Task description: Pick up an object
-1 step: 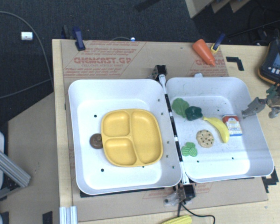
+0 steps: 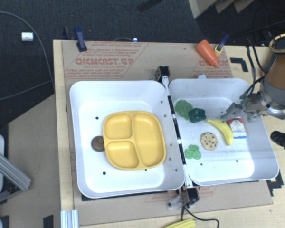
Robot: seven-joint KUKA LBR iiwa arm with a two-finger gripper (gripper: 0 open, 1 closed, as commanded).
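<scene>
Hovering over right bin near banana and carton, gripper fingers unclear, cannot tell; nothing lifted, pick pending

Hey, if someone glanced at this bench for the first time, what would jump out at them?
Probably the yellow divided plate filling the middle of the left bin, with a brown disc at its left edge. Next, the right bin's scatter: a banana, a cookie and green pieces, with the gripper reaching in from the right.
</scene>
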